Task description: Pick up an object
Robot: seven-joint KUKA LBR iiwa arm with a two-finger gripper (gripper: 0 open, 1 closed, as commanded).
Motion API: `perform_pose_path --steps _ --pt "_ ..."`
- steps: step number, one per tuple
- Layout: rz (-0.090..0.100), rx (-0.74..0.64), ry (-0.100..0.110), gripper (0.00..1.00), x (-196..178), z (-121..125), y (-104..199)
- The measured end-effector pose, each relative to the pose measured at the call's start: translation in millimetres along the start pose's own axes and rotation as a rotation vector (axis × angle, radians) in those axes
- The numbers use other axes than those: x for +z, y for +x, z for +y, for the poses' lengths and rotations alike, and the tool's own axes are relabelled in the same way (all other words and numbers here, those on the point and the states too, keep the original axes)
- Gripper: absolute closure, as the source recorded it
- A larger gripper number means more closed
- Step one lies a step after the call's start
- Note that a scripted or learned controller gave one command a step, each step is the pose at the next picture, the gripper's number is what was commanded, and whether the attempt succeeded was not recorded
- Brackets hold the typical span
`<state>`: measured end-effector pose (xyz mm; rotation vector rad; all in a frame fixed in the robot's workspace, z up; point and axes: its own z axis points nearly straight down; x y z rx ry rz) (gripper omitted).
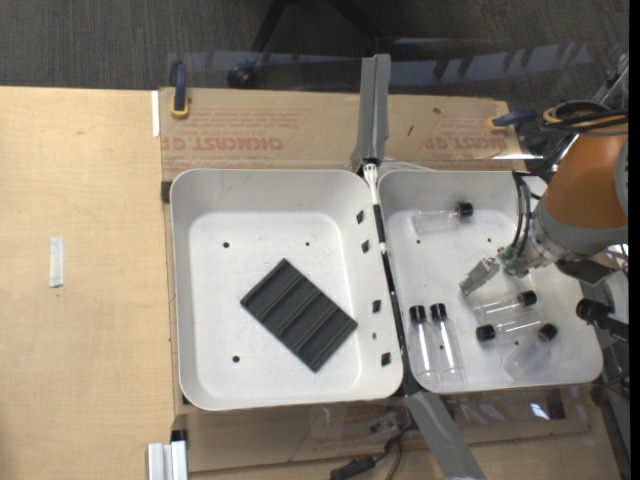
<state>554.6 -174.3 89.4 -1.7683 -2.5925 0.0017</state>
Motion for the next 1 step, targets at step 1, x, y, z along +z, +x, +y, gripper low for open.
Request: perform_pose_path --steps 1 --pt "-0.004 -0.033 -0.003 0.0 -17.2 86.7 -23.0"
